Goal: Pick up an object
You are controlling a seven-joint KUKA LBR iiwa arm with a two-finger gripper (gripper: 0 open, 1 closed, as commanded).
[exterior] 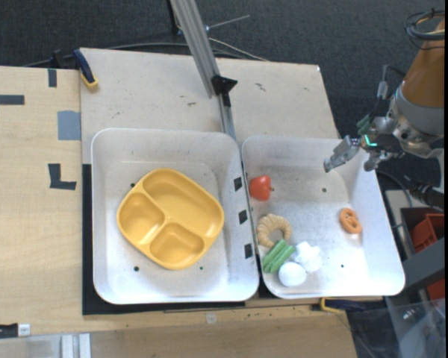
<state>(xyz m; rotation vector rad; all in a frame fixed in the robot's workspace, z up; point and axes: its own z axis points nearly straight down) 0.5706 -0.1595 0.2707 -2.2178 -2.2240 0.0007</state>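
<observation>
Two shallow white bins sit side by side; the left bin (104, 200) holds a yellow plastic divided tray (171, 217). In the right bin (373, 222) lie a small red tomato-like object (260, 187), a beige ring (272, 228), a green piece (278, 255), a white ball (291, 274) and an orange pretzel-like piece (349, 220). The two-finger gripper (342, 156) hangs over the right bin's upper right edge, holding nothing; whether it is apart or together, I cannot tell.

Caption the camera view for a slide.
End effector hovers over right bin holding tomato, pretzel and other toys; yellow tray fills left bin.
</observation>
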